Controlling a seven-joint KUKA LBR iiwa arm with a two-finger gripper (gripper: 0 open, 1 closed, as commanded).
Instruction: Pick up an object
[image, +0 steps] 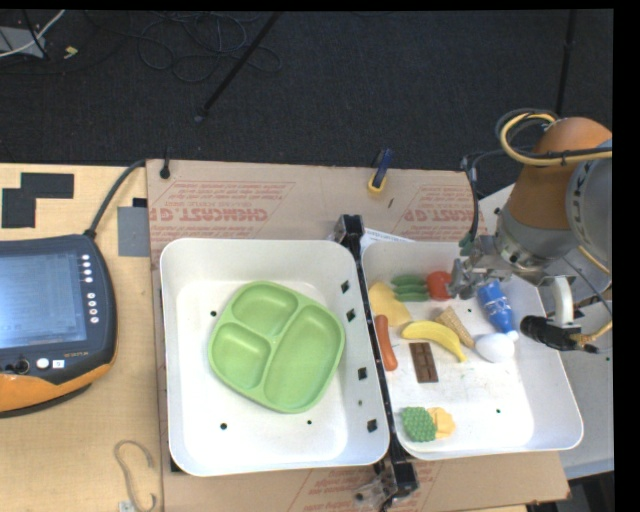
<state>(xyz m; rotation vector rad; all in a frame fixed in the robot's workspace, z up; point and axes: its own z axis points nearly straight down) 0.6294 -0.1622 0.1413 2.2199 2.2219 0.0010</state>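
Hovering point: my claw (466, 278) sits low over the far side of the right bin (560, 420), beside the red toy (438, 285) and the blue bottle (495, 305), which I judge is where the program means to try its grasp.
Claw state: I cannot tell how wide it stands, and I see nothing between its tips (the wrist body blocks most of it from this slant).
Candidate objects: all the loose items lie in the right bin, so any pick has to happen there; the red toy and the green pieces (409, 288) are nearest the claw.
Clutter: the banana (437, 337), the brown bar (424, 361), the orange stick (384, 343), the yellow wedge (388, 300) and the white egg shape (493, 347) lie close together mid-bin, which I think makes a clean single grasp harder there.
Isolated item: the green and yellow cluster (427, 423) sits apart near the front wall, an easier target in my judgement.
Left bin (190, 440): it carries just the green divided plate (276, 345), lying flat, probably as a drop place.
Bench (60, 420): the teach pendant (50, 310) rests at the far left, well clear of the arm's reach.
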